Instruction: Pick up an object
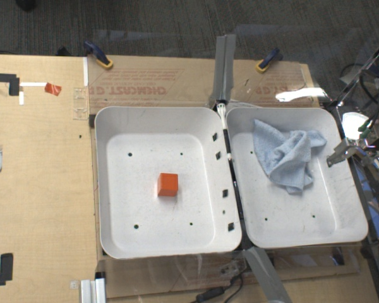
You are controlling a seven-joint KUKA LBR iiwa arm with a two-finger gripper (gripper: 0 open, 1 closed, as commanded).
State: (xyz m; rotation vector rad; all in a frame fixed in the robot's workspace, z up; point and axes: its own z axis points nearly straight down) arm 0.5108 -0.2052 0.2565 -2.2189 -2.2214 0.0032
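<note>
"Where's the tool right now?"

"Over at the right-hand edge of the right bin, just above its rim. All I can make out is a dark pointed bit among cables and shiny metal. Whether it's released or clenched, I cannot tell from here. Nothing looks caught in it."

"So what could it go for?"

"Two things. The crumpled cloth is the near one. It lies in the upper half of that same right bin, just to the left of the tool, nearly touching it. Pale blue-grey, soft, heaped in folds, with its longer run slanting from upper left down to lower right."

"And the other?"

"A small orange block, sitting near the middle of the left bin. It's well apart from the tool, across the divider where the two bins meet. Hard-looking, square faces, crisp edges, turned only slightly off the bin's sides."

"Which would you bet on?"

"The cloth, I'd guess, simply because a short reach leftward gets there. It's floppy, though, so a pinch would likely lift one fold and let the rest drape. The block would be a cleaner grip, but the arm has to cross the whole right bin first."

"And the bins themselves?"

"Shallow white plastic, rounded corners, a few dark holes in the floors, set on a cardboard-covered counter."
</note>
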